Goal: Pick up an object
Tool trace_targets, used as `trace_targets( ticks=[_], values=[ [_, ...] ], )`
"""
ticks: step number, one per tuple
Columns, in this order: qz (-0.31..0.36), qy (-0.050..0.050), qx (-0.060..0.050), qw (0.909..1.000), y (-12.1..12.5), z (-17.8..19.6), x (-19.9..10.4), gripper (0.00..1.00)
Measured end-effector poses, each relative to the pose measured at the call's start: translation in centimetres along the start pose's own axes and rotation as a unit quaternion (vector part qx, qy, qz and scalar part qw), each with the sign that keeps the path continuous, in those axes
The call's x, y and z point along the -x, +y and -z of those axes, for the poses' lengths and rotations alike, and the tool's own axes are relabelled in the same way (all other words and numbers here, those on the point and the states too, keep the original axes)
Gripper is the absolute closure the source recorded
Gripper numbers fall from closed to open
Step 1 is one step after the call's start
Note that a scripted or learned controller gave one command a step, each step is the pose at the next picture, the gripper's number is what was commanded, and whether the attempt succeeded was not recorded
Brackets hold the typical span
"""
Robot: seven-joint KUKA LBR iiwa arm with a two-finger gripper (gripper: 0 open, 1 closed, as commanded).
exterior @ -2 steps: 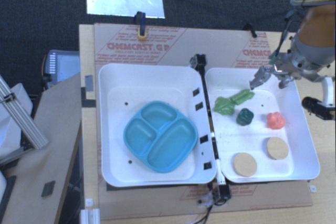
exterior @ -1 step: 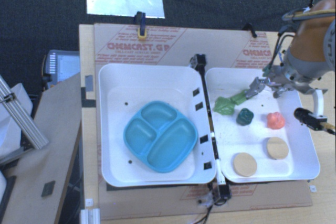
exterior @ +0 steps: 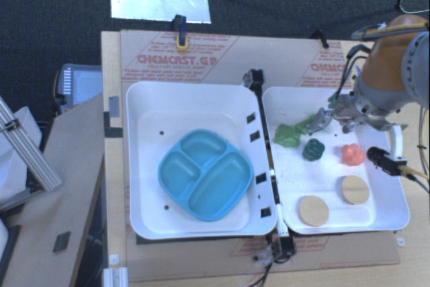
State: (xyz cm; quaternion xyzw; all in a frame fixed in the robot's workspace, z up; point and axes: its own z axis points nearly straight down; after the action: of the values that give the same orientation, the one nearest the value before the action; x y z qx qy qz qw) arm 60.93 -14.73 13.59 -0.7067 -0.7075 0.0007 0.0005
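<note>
The right bin (exterior: 386, 212) holds a light green lumpy piece (exterior: 287, 136), and a darker green bit (exterior: 304, 126) runs from it toward the gripper. A dark teal round thing (exterior: 313, 150) lies just below them. A salmon-pink lump (exterior: 353, 154) sits further right. Two tan discs (exterior: 313, 210) (exterior: 355, 189) lie near the bin's front. My gripper (exterior: 321, 119) hangs low over the back of this bin, its tip right beside the darker green bit. I see nothing lifted off the bin floor.
In the left bin (exterior: 144, 144) lies a blue divided plate (exterior: 204, 173). A black-clipped ridge (exterior: 262, 151) separates the two bins. The arm (exterior: 393, 70) comes in over the right bin's back right corner. Cardboard (exterior: 201, 60) lies behind the bins.
</note>
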Motion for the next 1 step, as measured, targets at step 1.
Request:
trace_targets(
  ticks=[1],
  values=[
    [0.0,-0.001,0.003,1.0,0.18,1.34,0.02,1.0]
  ],
)
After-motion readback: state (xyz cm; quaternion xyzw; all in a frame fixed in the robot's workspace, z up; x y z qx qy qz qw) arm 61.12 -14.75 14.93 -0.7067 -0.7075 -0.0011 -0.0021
